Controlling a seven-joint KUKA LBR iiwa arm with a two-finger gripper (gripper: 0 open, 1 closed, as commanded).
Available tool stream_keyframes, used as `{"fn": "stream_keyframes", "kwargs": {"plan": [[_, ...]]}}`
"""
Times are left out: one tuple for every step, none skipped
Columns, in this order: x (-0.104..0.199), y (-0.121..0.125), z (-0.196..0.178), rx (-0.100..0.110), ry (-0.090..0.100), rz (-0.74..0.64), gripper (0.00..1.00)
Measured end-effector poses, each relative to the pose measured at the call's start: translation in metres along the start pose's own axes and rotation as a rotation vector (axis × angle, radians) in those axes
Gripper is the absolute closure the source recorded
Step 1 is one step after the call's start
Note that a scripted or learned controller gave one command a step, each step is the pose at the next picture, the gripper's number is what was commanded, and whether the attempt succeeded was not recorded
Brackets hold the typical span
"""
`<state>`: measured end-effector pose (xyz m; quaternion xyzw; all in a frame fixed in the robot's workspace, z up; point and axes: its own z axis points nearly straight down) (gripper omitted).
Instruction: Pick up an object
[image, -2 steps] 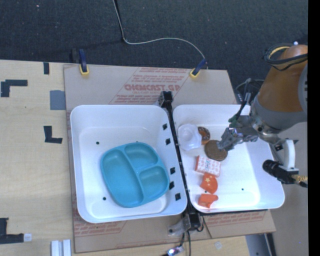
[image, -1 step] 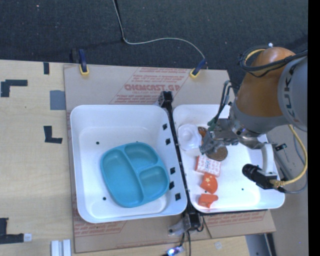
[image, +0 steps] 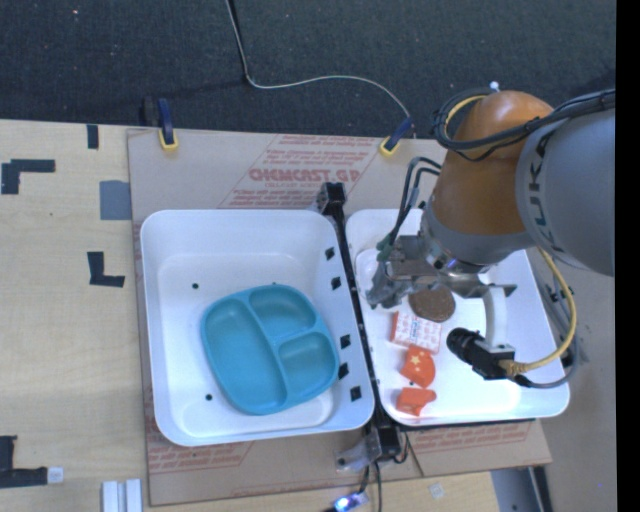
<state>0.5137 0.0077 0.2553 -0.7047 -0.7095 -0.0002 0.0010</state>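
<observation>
Orange toy beside red-white packet, brown disc.

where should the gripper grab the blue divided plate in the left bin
Probably the blue divided plate's raised outer rim at its near-left edge, coming from above: it lies flat, too wide to span, and that edge has bare bin floor beside it.

Arm: cut off at 3 o'clock edge; hides right bin's 12 o'clock wall. Brown disc: upper part hidden under gripper. Carton: print too small to read.
</observation>
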Motion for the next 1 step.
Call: {"fn": "stream_keyframes", "kwargs": {"plan": [[0.0542, -0.0016, -0.0011, 0.001, 0.000, -0.001, 1.00]]}}
